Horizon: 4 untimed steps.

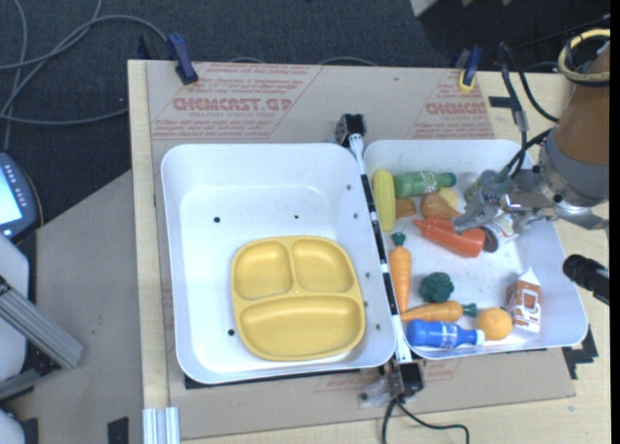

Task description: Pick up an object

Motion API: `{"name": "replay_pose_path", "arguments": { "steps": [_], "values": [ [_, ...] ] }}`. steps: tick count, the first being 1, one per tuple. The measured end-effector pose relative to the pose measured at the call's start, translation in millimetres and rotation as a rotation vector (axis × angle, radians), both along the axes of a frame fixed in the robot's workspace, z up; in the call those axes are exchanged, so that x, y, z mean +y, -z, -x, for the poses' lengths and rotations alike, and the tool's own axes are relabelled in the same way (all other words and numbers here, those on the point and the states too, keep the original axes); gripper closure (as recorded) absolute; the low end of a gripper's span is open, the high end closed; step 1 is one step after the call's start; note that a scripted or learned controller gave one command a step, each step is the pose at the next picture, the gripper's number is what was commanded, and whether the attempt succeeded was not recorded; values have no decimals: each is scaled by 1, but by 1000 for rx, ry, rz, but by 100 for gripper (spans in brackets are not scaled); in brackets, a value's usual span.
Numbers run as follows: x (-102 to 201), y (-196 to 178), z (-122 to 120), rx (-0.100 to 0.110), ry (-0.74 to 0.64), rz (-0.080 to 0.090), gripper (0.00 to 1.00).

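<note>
My gripper [478,211] reaches in from the right and hangs low in the upper middle of the right bin [557,248]. It is directly over the right end of a red pepper toy [450,237], which lies flat on the bin floor. An orange-yellow toy [438,206] sits just left of the gripper. Behind it lie a green bottle [424,182] and a yellow corn cob [384,198]. Whether the gripper touches the pepper is unclear.
Lower in the right bin are an upright carrot [400,268], a broccoli [436,287], a second carrot [436,312], a blue bottle [441,335], an orange [494,323] and a small carton [524,303]. The left bin [194,200] holds a yellow divided plate [295,297].
</note>
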State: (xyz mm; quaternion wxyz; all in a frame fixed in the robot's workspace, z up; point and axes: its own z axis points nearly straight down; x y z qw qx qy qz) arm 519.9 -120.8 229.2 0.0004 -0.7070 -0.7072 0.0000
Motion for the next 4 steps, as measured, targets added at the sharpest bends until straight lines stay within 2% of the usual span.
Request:
{"name": "replay_pose_path", "arguments": {
  "steps": [1,2,3,4],
  "values": [
    [-10,100,-20,9,1,-2,0],
    [6,147,27,7,1,-3,0],
    [5,133,22,-6,2,1,100],
    [92,39,-6,-11,-10,-1,100]
  ]
}}
